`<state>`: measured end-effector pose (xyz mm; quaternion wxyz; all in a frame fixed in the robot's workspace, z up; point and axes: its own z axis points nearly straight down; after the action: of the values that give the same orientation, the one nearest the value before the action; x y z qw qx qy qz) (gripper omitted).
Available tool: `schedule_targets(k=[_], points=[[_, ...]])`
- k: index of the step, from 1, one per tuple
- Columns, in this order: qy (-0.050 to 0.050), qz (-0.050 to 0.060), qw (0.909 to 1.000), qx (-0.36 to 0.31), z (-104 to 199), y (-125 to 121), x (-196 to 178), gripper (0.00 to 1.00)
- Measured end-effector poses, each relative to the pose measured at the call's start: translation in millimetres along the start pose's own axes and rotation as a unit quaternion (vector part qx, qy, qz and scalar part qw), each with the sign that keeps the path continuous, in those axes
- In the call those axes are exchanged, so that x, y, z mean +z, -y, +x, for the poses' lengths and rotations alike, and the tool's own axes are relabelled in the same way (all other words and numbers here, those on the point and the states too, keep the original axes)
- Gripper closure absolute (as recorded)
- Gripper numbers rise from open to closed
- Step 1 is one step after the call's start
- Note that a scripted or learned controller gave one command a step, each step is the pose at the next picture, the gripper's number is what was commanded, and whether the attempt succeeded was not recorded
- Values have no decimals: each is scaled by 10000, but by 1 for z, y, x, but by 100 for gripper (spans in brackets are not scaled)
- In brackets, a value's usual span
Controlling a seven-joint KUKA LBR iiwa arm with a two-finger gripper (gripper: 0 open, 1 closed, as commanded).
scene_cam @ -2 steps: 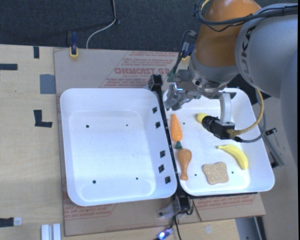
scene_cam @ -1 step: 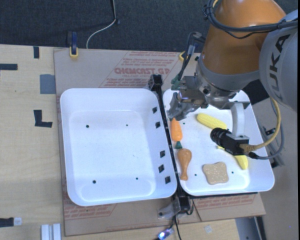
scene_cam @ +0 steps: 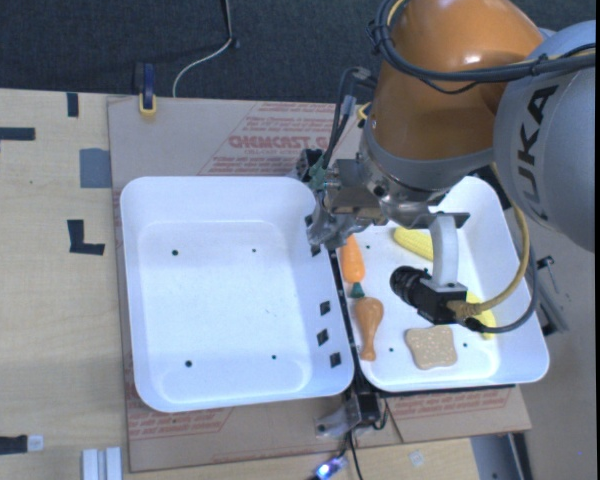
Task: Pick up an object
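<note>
Arm point(scene_cam: 460, 88) hangs low over right bin point(scene_cam: 515, 368), hiding jaws: state cannot tell. Carrot point(scene_cam: 353, 261), drumstick point(scene_cam: 367, 323), cracker point(scene_cam: 431, 347) lie near divider, within reach. Left bin point(scene_cam: 220, 298) alongside.

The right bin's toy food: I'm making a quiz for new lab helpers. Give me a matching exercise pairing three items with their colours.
Things:
1. carrot
2. drumstick
3. toast slice

Colours:
A. pale tan with speckles
B. bright orange with a green tip
C. golden brown

All three lie in the right bin.

Pairs: 1-B, 2-C, 3-A
</note>
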<state>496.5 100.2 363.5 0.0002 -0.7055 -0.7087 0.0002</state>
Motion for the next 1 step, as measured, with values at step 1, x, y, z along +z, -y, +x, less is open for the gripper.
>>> schedule_targets(k=[1], points=[[8,16,10000,25,-15,14,22,100]])
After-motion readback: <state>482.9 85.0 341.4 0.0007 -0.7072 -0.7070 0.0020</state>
